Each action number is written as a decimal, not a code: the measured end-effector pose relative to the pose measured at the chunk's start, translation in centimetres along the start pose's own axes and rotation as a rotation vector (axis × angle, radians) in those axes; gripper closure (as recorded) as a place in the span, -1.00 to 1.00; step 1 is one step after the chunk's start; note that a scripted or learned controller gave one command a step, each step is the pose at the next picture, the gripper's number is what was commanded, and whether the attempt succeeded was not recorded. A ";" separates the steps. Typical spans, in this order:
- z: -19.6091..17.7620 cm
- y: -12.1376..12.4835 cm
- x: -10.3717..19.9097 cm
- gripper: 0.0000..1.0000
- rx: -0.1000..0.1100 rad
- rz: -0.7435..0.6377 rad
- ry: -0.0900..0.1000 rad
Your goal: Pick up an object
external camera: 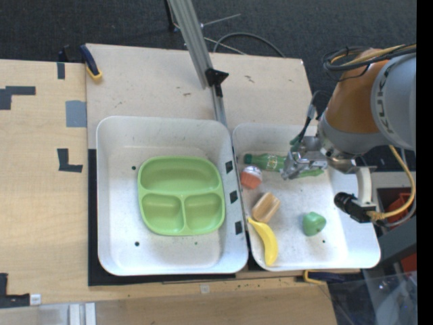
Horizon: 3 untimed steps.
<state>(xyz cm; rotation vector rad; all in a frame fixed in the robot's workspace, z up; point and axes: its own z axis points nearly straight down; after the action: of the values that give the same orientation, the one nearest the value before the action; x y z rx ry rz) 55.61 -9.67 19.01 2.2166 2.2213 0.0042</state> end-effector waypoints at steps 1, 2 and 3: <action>-4.1 0.1 0.0 1.00 0.001 0.000 0.000; -2.7 0.1 0.1 1.00 0.007 0.001 -0.001; -1.9 0.8 5.0 1.00 0.007 -0.003 0.002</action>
<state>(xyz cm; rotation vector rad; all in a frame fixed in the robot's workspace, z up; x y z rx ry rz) 56.35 -4.62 20.95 2.2173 2.2296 -0.0020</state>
